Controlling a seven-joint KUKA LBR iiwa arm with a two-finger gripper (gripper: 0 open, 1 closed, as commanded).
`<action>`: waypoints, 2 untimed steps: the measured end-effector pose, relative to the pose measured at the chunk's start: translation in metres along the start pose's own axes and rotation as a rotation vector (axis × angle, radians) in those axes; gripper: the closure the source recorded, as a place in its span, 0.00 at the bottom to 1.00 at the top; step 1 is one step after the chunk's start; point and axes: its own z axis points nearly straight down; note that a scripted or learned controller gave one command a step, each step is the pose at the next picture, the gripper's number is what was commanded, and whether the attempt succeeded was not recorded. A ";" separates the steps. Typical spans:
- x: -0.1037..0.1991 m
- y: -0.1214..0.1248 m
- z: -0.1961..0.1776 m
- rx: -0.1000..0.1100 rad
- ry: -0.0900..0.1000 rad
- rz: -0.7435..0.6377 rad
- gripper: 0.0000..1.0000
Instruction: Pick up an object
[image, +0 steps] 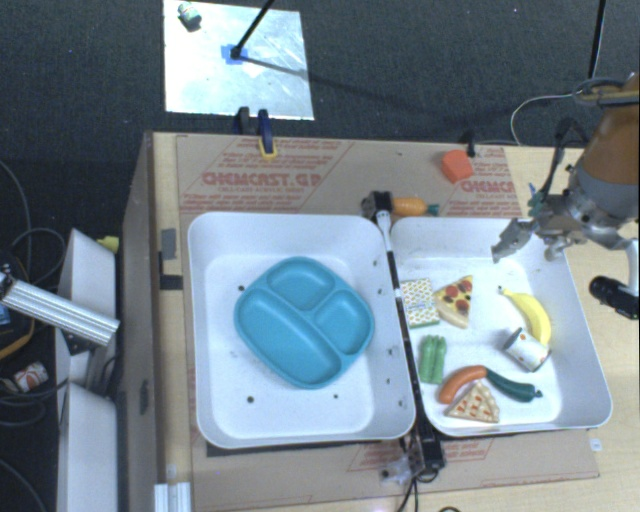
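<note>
Bench view, your two white bins: gripper (528, 238) jaws spread, gripping nothing, over right bin's (590, 385) far edge. Banana (531, 313) lies nearest below, can (525, 349) beside it. Blue plate (303, 321) sits in left bin (215, 400).

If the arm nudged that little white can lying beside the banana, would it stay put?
Probably not. The can lies on its side, so its round body would likely roll on the smooth bin floor. The banana right beside it might stop it.

Blue tray (303, 334), yellow banana (531, 313), white bins (290, 232)
</note>
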 end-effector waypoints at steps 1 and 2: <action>-0.035 -0.015 0.062 0.002 -0.001 0.002 0.00; -0.034 -0.035 0.122 0.001 0.000 0.002 0.00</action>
